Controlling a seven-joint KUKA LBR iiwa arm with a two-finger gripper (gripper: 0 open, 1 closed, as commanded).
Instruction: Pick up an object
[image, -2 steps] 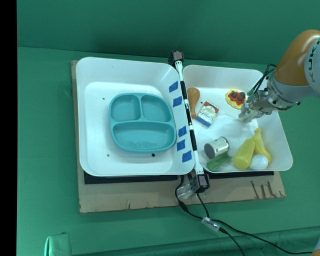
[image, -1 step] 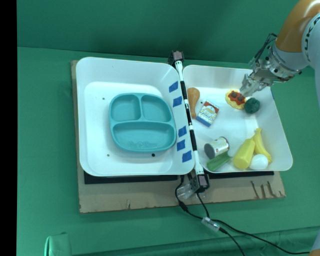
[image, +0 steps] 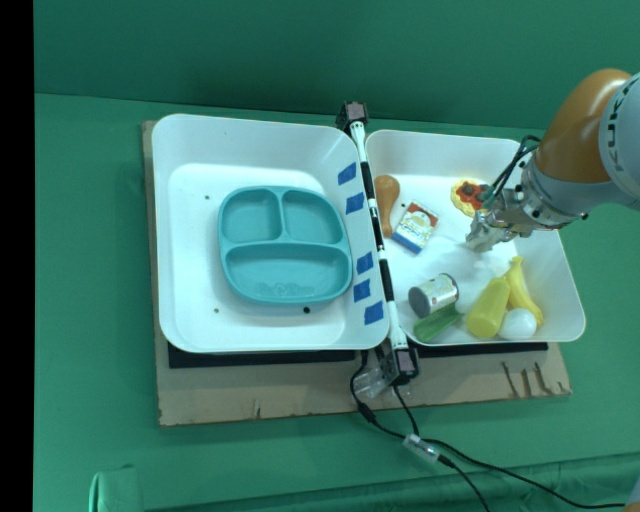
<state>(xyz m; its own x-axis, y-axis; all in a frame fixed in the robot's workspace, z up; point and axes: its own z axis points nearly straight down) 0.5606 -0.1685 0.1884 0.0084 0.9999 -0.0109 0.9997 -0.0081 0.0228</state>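
A grey robot arm with an orange band reaches in from the right over the right-hand white bin (image: 560, 270). Its gripper (image: 487, 236) hangs low over the upper middle of that bin, and whether it is released or clenched cannot be told from this angle; nothing is visibly held.

The nearest thing is a small pizza slice toy (image: 466, 196), lying just up and to the left of the gripper, almost touching it. A small box (image: 415, 226) lies further left, near the divider, beside a brown drumstick toy (image: 386, 198) whose long axis runs up and down the view.

Below the gripper, well apart from it, sit a tin can (image: 433, 296) on its side, a green pickle (image: 437, 323), a yellow bottle (image: 489, 307) tilted toward the upper right, a white egg (image: 518, 324) and a banana (image: 524, 288).

The left bin (image: 190, 150) holds a teal divided plate (image: 285, 246).

Judging by closeness, the pizza slice toy is the likely target, needing a short shift up and left.
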